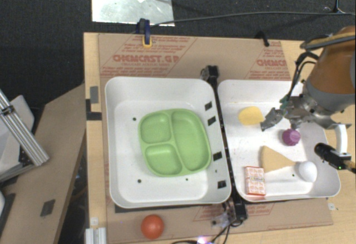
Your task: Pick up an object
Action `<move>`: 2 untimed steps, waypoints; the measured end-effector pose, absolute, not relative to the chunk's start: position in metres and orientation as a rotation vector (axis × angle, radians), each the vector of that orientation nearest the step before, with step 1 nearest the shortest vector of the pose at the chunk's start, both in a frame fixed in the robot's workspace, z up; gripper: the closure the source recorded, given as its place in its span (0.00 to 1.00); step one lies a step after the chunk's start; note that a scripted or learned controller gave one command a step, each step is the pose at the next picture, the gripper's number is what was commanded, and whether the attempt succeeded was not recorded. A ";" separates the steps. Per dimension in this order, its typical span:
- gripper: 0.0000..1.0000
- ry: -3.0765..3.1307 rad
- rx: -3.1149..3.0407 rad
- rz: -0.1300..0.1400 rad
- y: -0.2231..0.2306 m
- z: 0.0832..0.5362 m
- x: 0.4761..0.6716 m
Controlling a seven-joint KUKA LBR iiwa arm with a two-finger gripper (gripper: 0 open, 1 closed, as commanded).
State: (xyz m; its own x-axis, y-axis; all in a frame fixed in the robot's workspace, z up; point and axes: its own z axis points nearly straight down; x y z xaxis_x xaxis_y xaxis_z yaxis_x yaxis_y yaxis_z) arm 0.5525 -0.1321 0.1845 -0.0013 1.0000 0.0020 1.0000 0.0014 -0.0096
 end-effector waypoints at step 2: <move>0.00 -2.221 -2.217 0.002 -0.124 0.130 0.553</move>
